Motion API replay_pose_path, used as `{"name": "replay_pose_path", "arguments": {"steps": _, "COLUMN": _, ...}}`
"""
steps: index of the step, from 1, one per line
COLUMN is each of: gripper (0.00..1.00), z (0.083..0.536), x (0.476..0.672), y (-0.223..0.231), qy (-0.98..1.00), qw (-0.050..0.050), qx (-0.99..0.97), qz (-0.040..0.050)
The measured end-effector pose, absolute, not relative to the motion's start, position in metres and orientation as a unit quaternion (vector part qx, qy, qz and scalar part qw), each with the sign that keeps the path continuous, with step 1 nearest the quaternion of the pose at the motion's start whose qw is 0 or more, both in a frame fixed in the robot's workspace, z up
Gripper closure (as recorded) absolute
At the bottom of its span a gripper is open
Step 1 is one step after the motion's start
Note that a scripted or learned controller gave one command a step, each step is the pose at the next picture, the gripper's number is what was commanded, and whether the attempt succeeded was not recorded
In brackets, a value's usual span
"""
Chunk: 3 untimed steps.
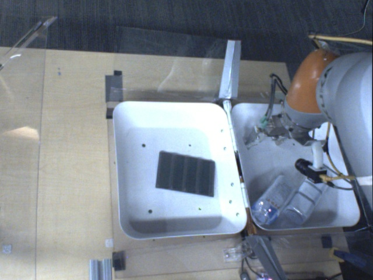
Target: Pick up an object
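On the pale wooden worktop [64, 174] two shallow white bins sit side by side, their inner rims almost touching along a narrow seam. The left bin [131, 121] holds a dark, ribbed rectangular pad [185, 172] lying flat near the middle of its floor, slightly turned so its long edges run at a slant. The right bin [250, 174] holds a clear plastic bottle [270, 202] lying on its side near the front edge, its blue-tinged end toward the front left corner; just beside it, toward the right, lies a second clear item [303, 202], too transparent to name with any confidence. The grey arm [349, 92] reaches in from the right, its orange band [303, 86] showing above the wrist, and it hangs over the back half of the right bin. The hand [263, 130] points toward the bin's back left area, well apart from the bottle at the front. Its tips are small and muddled against the white floor, so whether it is spread or closed cannot be told, and nothing can be seen in its grasp. A black cable fitting [307, 169] juts out beneath the wrist, over the middle of the right bin.
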<state>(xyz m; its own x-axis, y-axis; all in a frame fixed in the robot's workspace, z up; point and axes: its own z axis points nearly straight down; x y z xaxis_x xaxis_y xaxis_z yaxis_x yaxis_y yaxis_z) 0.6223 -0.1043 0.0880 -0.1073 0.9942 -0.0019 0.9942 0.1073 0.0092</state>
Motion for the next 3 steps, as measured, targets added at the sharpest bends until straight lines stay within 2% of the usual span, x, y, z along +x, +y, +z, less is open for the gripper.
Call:
{"name": "replay_pose_path", "arguments": {"steps": 1, "gripper": 0.00, "z": 0.169, "x": 0.592, "y": -0.125, "qy": 0.764, "qw": 0.003, "qx": 0.645, "qz": 0.0018}}
{"name": "replay_pose_path", "arguments": {"steps": 2, "gripper": 0.00, "z": 0.089, "x": 0.546, "y": -0.109, "qy": 0.795, "qw": 0.005, "qx": 0.606, "qz": 0.0039}}
{"name": "replay_pose_path", "arguments": {"steps": 3, "gripper": 0.00, "z": 0.089, "x": 0.605, "y": -0.086, "qy": 0.778, "qw": 0.004, "qx": 0.629, "qz": 0.0037}}
